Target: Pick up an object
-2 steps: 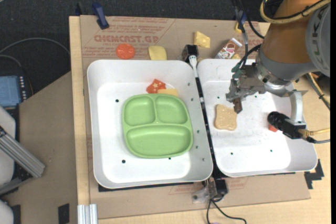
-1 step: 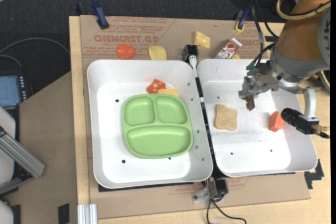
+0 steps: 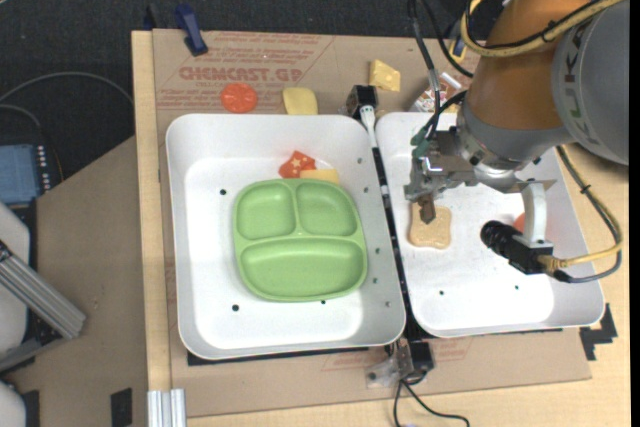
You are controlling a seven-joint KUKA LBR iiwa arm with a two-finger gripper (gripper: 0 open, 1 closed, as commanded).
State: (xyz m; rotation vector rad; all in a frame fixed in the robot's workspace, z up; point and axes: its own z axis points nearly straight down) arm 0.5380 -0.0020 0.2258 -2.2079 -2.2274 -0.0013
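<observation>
A tan toast-shaped piece (image 3: 431, 231) lies flat in the right bin (image 3: 480, 310), near its left wall. My gripper (image 3: 426, 201) hangs directly over the piece's upper edge, very close to it or touching it. A small dark brown bit shows at the gripper's tip, just over the toast piece. A small red-orange thing (image 3: 519, 219) peeks out further right in the same bin, partly hidden by the arm.
The left bin (image 3: 200, 245) holds a green divided plate (image 3: 298, 239), with a red piece (image 3: 296, 164) and a pale yellow piece (image 3: 322, 176) behind it. On the cardboard behind the bins lie an orange disc (image 3: 238, 97), two yellow pieces (image 3: 299, 101) (image 3: 385, 75) and a blue item (image 3: 190, 29).
</observation>
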